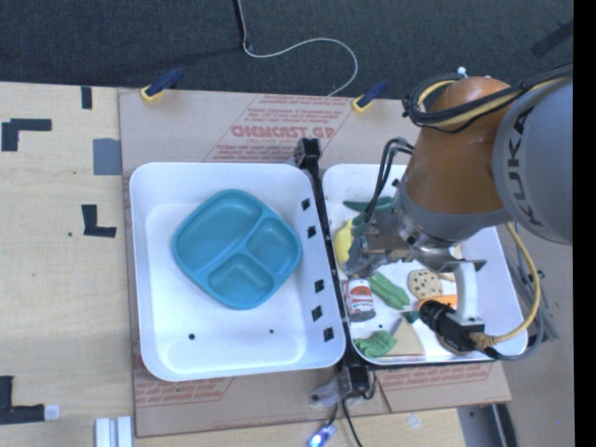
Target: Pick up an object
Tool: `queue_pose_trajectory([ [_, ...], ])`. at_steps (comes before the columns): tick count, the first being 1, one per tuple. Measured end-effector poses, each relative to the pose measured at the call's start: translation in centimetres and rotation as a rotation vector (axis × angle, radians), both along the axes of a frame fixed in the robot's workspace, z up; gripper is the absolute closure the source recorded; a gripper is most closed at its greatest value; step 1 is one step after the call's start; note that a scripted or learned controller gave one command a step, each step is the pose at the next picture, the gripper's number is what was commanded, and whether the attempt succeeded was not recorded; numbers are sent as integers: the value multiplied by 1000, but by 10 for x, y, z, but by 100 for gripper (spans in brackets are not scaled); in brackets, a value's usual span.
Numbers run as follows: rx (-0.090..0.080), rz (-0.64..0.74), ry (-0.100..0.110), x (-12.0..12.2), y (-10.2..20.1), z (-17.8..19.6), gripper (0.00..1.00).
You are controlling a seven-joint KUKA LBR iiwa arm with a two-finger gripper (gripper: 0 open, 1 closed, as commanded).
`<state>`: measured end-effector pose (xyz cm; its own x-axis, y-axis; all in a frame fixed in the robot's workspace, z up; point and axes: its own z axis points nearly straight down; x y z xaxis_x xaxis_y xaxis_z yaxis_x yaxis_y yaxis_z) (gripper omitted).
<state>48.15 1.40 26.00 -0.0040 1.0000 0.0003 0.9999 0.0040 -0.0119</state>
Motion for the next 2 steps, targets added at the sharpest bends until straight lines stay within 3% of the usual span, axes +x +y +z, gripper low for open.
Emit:
queue_pose_trajectory([
  [1,-1,-2,-6,2,-5,2,100],
  [2,-1,-1,-10,3,2,33,100],
])
